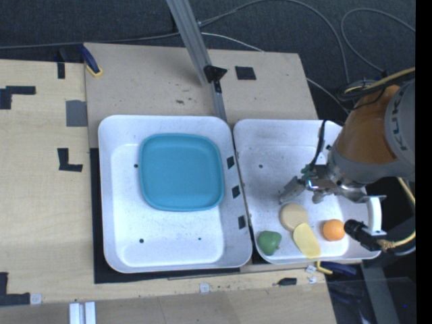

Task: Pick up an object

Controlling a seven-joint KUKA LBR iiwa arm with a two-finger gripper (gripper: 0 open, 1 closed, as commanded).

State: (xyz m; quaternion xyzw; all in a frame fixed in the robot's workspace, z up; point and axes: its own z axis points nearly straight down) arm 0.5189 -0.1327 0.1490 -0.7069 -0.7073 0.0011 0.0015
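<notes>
Pincer (pixel 297 189) low in the right bin (pixel 270 140).
Its fingers look spread, gripping nothing, just above a beige round piece (pixel 293 215); blue plate (pixel 181 171) fills the left bin.

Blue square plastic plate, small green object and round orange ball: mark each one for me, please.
Blue square plastic plate (pixel 181 171), camera view, middle of its flat face.
Small green object (pixel 269 241), camera view, centre of its top.
Round orange ball (pixel 332 230), camera view, centre of its surface.
</notes>
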